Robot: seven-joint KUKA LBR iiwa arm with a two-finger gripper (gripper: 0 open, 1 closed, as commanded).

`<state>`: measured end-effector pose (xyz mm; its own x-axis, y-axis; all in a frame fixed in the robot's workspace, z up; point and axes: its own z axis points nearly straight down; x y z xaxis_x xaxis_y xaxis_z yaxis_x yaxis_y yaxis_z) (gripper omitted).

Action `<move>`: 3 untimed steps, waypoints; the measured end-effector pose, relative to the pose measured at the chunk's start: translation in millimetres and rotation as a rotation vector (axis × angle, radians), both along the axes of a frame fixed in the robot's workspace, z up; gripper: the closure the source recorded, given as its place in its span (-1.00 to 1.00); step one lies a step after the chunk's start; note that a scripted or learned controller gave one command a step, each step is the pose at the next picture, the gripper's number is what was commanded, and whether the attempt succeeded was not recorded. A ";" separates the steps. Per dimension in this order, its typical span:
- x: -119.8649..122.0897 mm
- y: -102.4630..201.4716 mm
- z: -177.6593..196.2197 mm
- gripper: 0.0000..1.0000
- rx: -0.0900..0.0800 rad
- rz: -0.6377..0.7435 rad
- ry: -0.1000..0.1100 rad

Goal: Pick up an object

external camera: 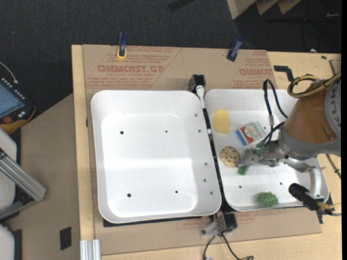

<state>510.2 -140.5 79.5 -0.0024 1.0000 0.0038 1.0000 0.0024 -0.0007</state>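
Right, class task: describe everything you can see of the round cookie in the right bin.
The cookie is a small tan disc dotted with dark specks, lying flat on the floor of the right bin near its left wall. It looks whole. The gripper sits just to its right; whether they touch cannot be told.

The left bin [152, 150] offers open floor from wall to wall. In the right bin [255, 199], the arm [309, 129] covers the side nearest the worktop's right edge. A yellow lump [221, 121], a small packet [250, 133], a cookie [230, 156] and a green lump [267, 199] crowd the rest, with narrow gaps between them.
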 end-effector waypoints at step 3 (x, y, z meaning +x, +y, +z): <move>-12.3 -3.5 40.5 -1.00 -0.003 -0.008 0.008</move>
